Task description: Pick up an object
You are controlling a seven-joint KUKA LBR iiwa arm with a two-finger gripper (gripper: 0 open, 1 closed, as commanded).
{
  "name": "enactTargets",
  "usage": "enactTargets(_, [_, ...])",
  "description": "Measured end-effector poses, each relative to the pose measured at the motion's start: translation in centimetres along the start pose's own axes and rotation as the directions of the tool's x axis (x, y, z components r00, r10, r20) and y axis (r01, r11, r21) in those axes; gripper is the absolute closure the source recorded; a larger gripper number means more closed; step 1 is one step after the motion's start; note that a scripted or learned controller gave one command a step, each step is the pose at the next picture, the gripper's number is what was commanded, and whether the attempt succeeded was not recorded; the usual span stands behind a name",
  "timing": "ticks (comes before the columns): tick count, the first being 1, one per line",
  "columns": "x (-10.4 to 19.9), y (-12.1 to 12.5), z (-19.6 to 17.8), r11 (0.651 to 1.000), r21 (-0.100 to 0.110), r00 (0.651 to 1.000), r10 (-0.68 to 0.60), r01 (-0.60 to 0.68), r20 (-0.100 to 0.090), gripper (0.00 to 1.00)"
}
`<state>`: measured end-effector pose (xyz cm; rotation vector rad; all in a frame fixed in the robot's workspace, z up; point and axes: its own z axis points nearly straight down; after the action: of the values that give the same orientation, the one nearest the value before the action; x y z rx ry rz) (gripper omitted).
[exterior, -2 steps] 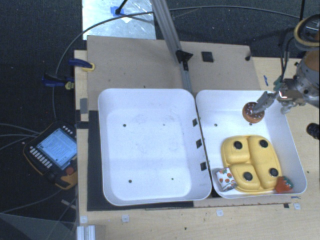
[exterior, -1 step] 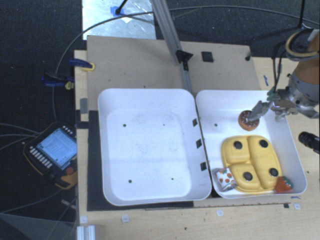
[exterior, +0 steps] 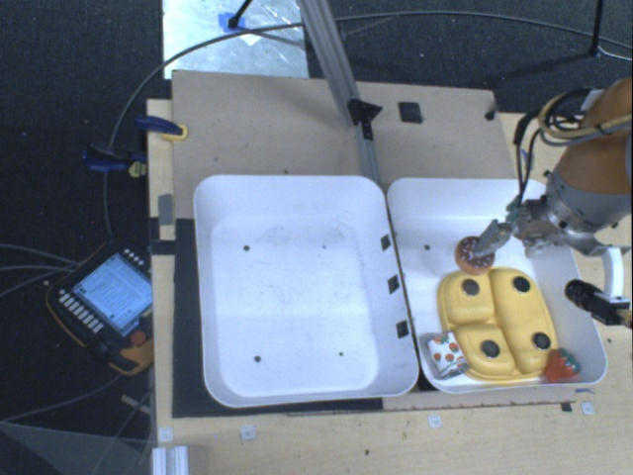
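A: What crowds the round brown doughnut [exterior: 474, 254] in the right bin [exterior: 425, 206]?
B: A glossy yellow moulded tray [exterior: 495, 323] just beside it. The pincer [exterior: 485, 241] hangs over it; whether open or closed, I cannot tell.

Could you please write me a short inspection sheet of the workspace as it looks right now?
Surface: bench bears left bin and right bin side by side.
Job's things: in the right bin, a yellow tray, brown disc, patterned box, red piece.
Clutter: clamps at the bench's left edge.
Grippers: gripper low over the brown disc; grasp not clear.
Cables: black cables on the floor, more on the arm.
Surroundings: pendant on the floor, metal pole.
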<state>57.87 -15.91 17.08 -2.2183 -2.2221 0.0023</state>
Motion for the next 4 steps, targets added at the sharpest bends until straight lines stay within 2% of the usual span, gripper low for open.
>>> enactTargets(1, [0.0, 0.2, 4.1, 1.0, -0.004, 1.0, 0.0, 0.0, 0.001, 0.0])
enactTargets(2, [0.0, 0.3, 2.8, 1.0, -0.007, 1.0, 0.0, 0.0, 0.001, 1.0])
enactTargets(4, [0.7, 0.3, -6.0, 1.0, -0.007, 1.0, -0.003, 0.003, 0.001, 1.0])
